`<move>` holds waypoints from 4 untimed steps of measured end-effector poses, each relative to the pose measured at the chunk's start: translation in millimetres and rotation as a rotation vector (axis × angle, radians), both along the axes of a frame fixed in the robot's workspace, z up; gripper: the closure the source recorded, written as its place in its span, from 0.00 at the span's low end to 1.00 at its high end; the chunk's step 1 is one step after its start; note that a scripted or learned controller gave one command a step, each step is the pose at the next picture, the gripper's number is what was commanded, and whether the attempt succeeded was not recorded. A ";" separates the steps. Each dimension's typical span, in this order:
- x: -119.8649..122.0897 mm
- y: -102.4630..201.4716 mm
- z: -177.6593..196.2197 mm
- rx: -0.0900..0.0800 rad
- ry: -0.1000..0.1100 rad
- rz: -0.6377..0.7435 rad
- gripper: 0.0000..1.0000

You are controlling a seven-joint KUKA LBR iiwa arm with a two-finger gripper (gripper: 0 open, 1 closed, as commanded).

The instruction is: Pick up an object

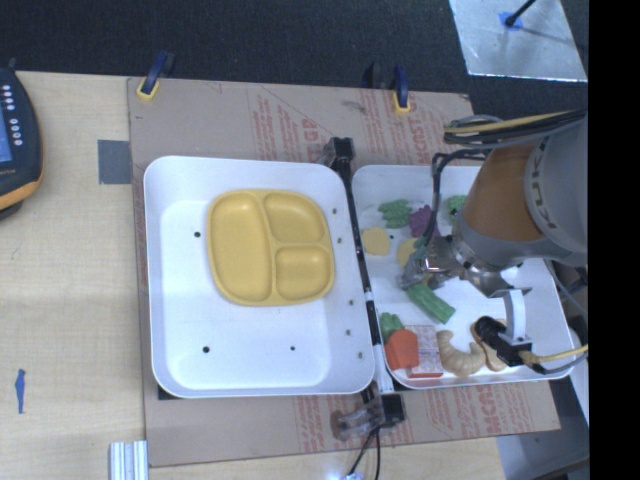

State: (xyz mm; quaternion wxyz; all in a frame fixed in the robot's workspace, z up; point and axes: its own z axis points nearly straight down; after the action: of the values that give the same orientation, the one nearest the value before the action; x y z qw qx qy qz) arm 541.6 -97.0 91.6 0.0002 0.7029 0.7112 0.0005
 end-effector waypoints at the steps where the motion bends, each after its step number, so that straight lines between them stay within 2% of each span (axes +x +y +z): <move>1: 20.9 55.0 106.7 0.002 -0.007 -0.001 1.00; 2: 18.0 51.1 100.3 0.000 0.005 -0.005 0.00; 3: -14.8 -6.6 22.7 -0.001 0.013 -0.013 0.00; 4: -10.4 1.0 -1.3 0.001 0.007 -0.008 0.00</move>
State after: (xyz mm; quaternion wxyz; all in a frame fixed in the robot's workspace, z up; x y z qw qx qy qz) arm 531.1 -95.9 90.3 -0.0027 0.7058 0.7084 -0.0019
